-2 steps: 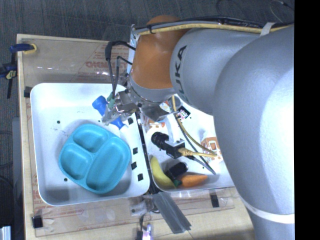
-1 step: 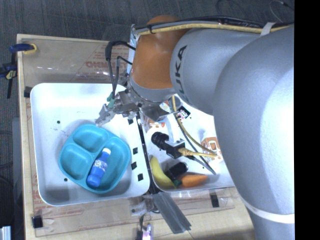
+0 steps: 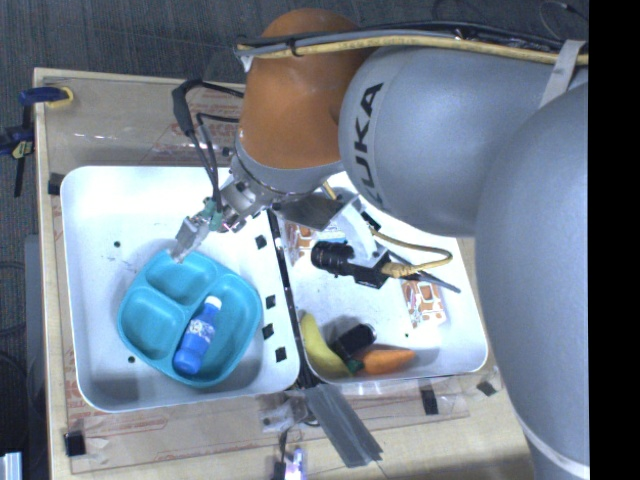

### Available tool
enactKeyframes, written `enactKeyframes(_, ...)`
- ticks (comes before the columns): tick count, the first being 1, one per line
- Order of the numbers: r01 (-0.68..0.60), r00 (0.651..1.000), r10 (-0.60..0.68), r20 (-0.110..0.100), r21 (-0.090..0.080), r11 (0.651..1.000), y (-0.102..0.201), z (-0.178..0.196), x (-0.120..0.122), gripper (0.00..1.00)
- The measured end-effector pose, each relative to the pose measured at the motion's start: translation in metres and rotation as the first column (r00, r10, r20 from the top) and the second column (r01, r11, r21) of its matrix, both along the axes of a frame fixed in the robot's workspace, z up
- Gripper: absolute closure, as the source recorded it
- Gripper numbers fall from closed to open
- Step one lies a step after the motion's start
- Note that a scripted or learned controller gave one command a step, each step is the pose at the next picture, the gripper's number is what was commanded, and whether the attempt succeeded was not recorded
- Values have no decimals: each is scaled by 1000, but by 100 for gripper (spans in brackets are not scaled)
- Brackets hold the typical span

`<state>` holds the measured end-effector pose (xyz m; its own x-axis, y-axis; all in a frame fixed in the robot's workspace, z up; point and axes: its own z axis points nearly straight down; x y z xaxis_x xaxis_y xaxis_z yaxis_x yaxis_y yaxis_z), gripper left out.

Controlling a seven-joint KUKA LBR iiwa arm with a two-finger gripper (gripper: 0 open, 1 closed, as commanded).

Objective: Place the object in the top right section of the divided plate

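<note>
Across the upper right of the frame the grey arm (image 3: 470, 118) reaches in over the two bins; left bin (image 3: 90, 228) holds the blue divided plate (image 3: 160, 313). The blue bottle (image 3: 200, 333) lies in the plate's lower right section, long axis running lower left to upper right. The gripper (image 3: 188, 238) sits at the plate's upper left rim, so the bottle lies down-right of it. Fingers narrow, nothing between them.

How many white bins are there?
2. The left bin holds the blue plate with a bottle. The right bin holds a banana and carrot. The arm hides part of it.
</note>
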<state>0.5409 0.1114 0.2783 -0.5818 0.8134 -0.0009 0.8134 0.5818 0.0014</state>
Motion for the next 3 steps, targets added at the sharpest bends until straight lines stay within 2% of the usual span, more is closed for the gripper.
enactKeyframes(1,-5,1000,5,0,0,1000,1,10,1,100)
enactKeyframes(2,-87,996,87,-4,-1,996,-15,-37,-65,100)
enactKeyframes(3,303,953,-303,-6,-2,953,-80,-88,-65,100)
